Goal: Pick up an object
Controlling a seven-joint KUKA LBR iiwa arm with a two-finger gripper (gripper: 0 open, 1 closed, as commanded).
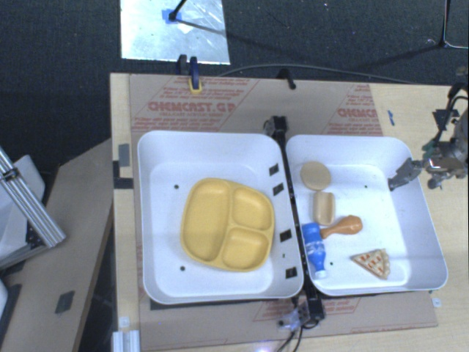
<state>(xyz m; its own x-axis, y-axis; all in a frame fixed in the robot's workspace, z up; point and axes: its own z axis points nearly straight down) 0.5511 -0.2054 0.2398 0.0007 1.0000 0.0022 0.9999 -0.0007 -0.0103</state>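
Right-hand shallow white bin (418,218) holds five small objects, all in its left half and front.

- Blue plastic bottle with white label (314,250): lies flat against the bin's left wall, long axis running near to far, cap end toward the near edge. Label text too small to read.
- Orange-and-tan toy drumstick (342,227): just right of the bottle's far end, long axis left to right, fat orange end pointing right.
- Tan oblong bread-like piece (324,207): beyond the drumstick, long axis near to far.
- Round beige disc (316,174): farthest in.
- Triangular pizza-slice toy (372,262): near the front, apart from the rest, tip pointing left.

Left-hand white bin (157,196): yellow three-compartment plastic plate (228,224) lies in its middle.

Brown board (242,101) beneath both bins reads "CHEMCAST GP" in red, printed upside down.

Gripper (410,171): over the right bin's far right rim, well apart from every object. Jaw state cannot be told.
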